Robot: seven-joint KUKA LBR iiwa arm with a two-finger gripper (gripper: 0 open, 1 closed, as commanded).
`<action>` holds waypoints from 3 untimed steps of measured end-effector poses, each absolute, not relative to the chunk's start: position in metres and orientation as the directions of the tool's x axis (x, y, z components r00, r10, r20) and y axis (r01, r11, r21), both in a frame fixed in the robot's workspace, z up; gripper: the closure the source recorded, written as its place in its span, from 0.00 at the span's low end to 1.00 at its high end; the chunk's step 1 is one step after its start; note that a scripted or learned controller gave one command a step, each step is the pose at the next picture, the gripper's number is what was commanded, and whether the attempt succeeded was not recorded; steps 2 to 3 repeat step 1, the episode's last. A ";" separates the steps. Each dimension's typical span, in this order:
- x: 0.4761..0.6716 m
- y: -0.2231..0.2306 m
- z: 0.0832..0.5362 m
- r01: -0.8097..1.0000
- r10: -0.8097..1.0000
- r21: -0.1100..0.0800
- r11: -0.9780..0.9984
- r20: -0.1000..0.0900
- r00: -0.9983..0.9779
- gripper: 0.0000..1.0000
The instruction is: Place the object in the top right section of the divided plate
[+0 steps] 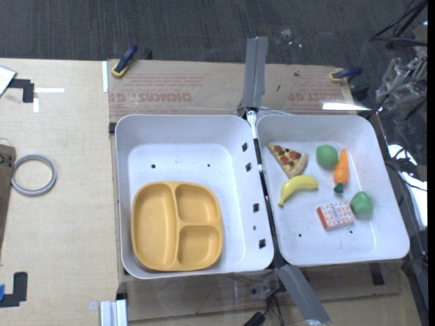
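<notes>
1. I am seeing 6 toys lying in the right bin (pixel 380 246): pizza slice (pixel 287 157), banana (pixel 297 187), carrot (pixel 341 168); which is the object stays unclear.
2. I am aiming left: the divided plate (pixel 177 225) is sitting lower left of them, its top right section (pixel 198 204) nearest; gripper state I cannot tell.

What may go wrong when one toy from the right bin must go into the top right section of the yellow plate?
The banana lies close beside the pizza slice, so a grasp may disturb both. The carrot sits against a green ball. The divided plate's top right section is small; a drop may land next door.
</notes>
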State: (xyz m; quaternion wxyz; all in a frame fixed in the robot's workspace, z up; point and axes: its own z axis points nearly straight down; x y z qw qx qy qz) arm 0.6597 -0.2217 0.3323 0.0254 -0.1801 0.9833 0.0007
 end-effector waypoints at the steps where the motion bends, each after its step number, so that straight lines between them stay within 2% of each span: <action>1: 0.661 -0.222 0.341 -0.352 -0.352 -0.009 0.936 -0.056 -0.934 1.00; 3: 0.661 -0.222 0.341 -0.352 -0.352 -0.009 0.936 -0.056 -0.934 1.00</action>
